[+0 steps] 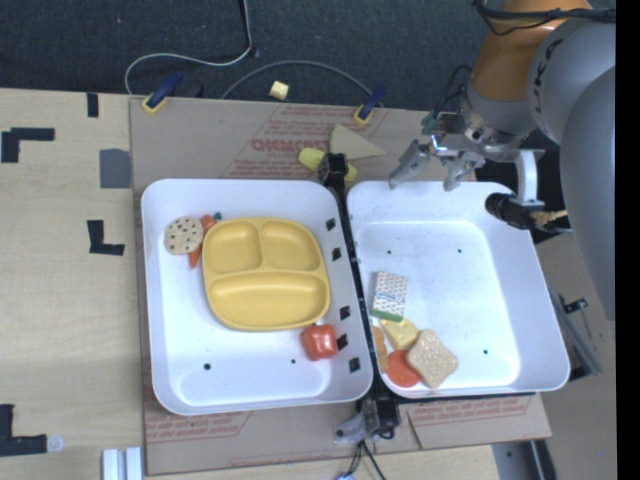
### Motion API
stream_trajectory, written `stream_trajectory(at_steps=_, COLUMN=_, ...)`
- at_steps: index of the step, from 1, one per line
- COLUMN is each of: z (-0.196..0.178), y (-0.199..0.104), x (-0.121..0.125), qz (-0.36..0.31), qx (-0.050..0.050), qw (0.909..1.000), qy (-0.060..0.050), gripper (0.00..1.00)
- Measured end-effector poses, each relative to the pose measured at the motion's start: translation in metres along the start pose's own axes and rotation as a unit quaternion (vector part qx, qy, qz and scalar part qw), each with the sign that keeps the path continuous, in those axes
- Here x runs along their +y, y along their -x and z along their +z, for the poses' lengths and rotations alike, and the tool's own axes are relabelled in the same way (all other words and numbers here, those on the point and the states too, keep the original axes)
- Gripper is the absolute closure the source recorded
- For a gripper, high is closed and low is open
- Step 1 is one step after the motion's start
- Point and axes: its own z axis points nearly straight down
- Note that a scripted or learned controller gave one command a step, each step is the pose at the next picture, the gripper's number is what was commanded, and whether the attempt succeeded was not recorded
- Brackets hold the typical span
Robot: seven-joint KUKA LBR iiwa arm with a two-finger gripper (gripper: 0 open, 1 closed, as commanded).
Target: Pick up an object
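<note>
gripper (432, 169) open above right bin (520, 298) rim

Two white bins (160, 298) sit side by side. The left holds one yellow divided plate (266, 273), one cookie (183, 235) and one red piece (320, 342); the right holds one patterned packet (390, 293) and one bread slice (432, 358).

- Two bins sit side by side on the bench: the left bin (160, 268) and the right bin (520, 298).
- In the left bin, a divided plate (265, 273) lies in the middle.
- A cookie (183, 234) lies just left of the plate; a small toy (320, 342) touches its near right corner.
- In the right bin's near left corner, a wafer (390, 293), a bread slice (432, 358) and other small pieces lie clustered.
- The gripper (435, 168) hangs over the right bin's far rim.
</note>
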Motion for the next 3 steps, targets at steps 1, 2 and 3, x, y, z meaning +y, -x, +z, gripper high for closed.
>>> stream_trajectory(at_steps=1, z=0.035, y=-0.047, x=-0.035, qz=-0.002, qx=0.002, qw=1.0, qy=-0.006, gripper=0.0)
stream_trajectory(at_steps=2, z=0.111, y=0.065, x=-0.005, qz=0.003, qx=-0.001, qw=1.0, qy=-0.006, gripper=0.0)
stream_trajectory(at_steps=3, z=0.132, y=-0.009, x=-0.003, qz=-0.004, qx=-0.003, qw=1.0, qy=-0.004, gripper=0.0)
